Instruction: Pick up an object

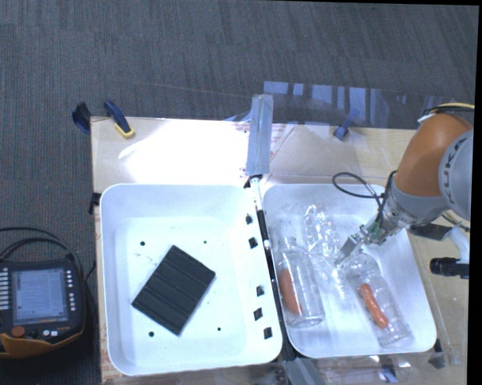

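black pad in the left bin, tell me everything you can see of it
The black pad is a flat, dark rectangular slab, matte, with faint ribbing across its top, perhaps rubber or foam. It lies flat on the floor of the left bin, turned at a diagonal so one corner points toward the bin's near edge. It sits near the middle of the floor, apart from the walls. Nothing rests on it or touches it; the gripper is over the other bin.
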